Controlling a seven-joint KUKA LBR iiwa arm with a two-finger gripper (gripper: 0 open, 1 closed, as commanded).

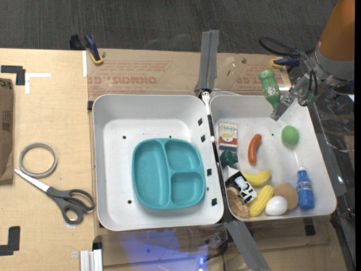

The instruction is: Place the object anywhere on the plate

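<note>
Gripper: the gripper (277,103) hangs at the upper right, over the far edge of the right bin (321,168), on a grey arm with an orange band (341,21) above the wrist

Gripper state: its fingers are closed on a green bottle (269,87), which sits tilted between them and clear of the bin floor

Green bottle: a small pale label shows on its side, too small to read; the white cap points up and away from the gripper

Plate: the teal plate (168,173), with three compartments, lies well to the lower left of the gripper, in the middle of the left bin (107,151); nothing lies on it

Below the gripper: a green ball (290,135) just below it; a blue bottle (304,188) with a white cap farther down, near the bin's front right corner

Lower left of the gripper: an orange-red sausage (254,148), a small box (228,135) with a picture label that cannot be read, and a dark green piece (228,158) under the box

Front of the right bin: a banana (256,178), a corn cob (260,200), a white egg (276,205), a brown ball (286,193) and a black and white item (242,187), crowded and touching

Writing: mirrored red print on the cardboard (141,79) behind the bins, left of the gripper; I cannot read it for certain

Far left of the gripper: a roll of tape (38,159) and grey-handled scissors (56,195) on the bench (45,112), beside the left bin
</note>
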